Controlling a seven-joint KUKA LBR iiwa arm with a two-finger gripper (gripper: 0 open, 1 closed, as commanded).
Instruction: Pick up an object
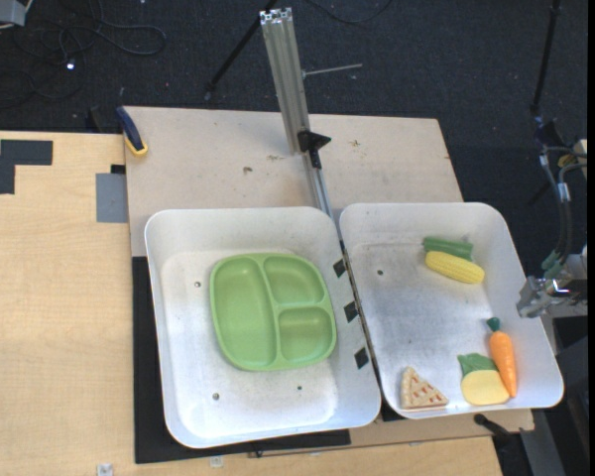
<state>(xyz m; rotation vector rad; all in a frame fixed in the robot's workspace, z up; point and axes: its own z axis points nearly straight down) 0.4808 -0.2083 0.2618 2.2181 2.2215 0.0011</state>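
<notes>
The right bin [407, 305] holds several toy foods. A yellow corn cob [454, 266] with a green husk lies at its far right. An orange carrot [504, 362] rests along the near right wall. Beside it sits a yellow piece with a green leaf [484, 386]. A tan triangular waffle slice [421, 389] lies at the near edge. A grey metal part of my gripper [547, 294] shows just outside the right bin's right rim, above the carrot and apart from every object. Nothing is seen in its grasp.
A green divided plate [274, 310] lies in the left bin [178, 365]. Black clips [349, 310] join the two bins along the middle wall. An aluminium post [288, 77] stands behind the bins. Cables [560, 172] hang at the right.
</notes>
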